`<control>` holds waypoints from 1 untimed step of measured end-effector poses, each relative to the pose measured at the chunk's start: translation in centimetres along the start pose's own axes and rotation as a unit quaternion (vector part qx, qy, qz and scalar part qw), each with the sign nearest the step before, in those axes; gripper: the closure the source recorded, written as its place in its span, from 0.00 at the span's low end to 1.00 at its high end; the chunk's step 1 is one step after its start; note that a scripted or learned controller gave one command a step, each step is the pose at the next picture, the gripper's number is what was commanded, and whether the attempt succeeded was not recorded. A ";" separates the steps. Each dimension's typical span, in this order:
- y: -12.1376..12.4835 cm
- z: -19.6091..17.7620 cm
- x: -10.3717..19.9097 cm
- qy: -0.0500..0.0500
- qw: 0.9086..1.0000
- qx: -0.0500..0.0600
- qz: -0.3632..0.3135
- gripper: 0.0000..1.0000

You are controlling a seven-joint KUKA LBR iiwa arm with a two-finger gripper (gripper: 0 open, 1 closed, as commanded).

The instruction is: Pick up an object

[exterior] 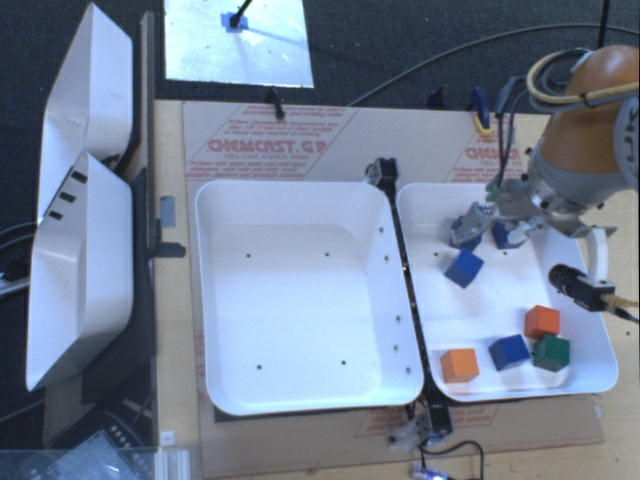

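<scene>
— Dark floor [420, 18] all round, cables [430, 63] trailing across it. Pale bench board [300, 138] with red print carries both bins. What stands off the board?

— Two large white trays [80, 218], propped at a slant at far left, well apart from the work. Metal sheet [235, 28] lies on the floor beyond the board's far edge. Small blue clamp [482, 108] sits at that edge.

— Anything in the way?

— Arm [590, 118] reaches in from the right, grey with its orange band. Its bulk hangs over the right bin's far right corner and hides the wall there.

— Containers?

— Left bin [300, 185]: white floor, a few small dark dots. Right bin [480, 313] sits just beside it, rims meeting down the middle. Every block noted lies in the right bin.

— Pincer?

— Gripper [478, 226] is low over the far part of the right bin. Spread or pressed together: cannot tell from this angle.

— Blocks, one by one?

— Blue block [464, 268], tilted, lies just in front of the gripper and apart from the others.
- Blue shape [508, 234] is right beside the gripper, partly hidden. What it is cannot be told.
- Orange block [459, 365], lower blue block [509, 352] and green block [551, 353] run in a loose row along the near rim.
- Red-orange block [542, 320] sits just behind the green one.
</scene>
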State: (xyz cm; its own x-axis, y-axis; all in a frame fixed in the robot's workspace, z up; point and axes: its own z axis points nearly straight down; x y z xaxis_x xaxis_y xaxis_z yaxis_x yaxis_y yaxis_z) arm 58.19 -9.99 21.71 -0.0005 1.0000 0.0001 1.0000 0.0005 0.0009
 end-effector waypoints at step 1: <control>1.5 10.7 -1.4 0.000 1.000 0.005 0.001 0.00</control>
State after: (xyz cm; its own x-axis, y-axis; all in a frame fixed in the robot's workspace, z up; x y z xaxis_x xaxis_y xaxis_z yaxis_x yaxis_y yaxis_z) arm 59.68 -11.43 11.00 0.0009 1.0000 0.0008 1.0000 -0.0009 -0.0084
